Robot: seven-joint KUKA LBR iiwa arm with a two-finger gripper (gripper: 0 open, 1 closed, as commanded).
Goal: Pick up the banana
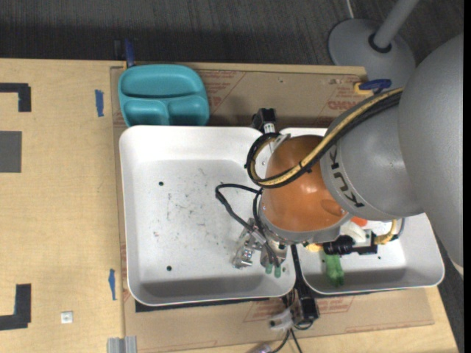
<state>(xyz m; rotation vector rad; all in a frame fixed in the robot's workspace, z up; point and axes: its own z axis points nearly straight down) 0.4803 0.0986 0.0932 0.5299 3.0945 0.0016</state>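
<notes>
My gripper (261, 258) hangs low over the front right corner of the left bin (169, 197), close to the wall it shares with the right bin (412, 271). Metal parts and small green tips show at its lower end. The orange band and grey body of the arm cover most of the right bin and whatever lies under them. No yellow fruit can be made out in the uncovered parts of either bin.
A small green object (335, 271) lies at the front of the right bin, with a white and red piece (357, 229) just behind it. A teal divided tray (162, 95) stands behind the left bin. Cardboard bench surface lies to the left.
</notes>
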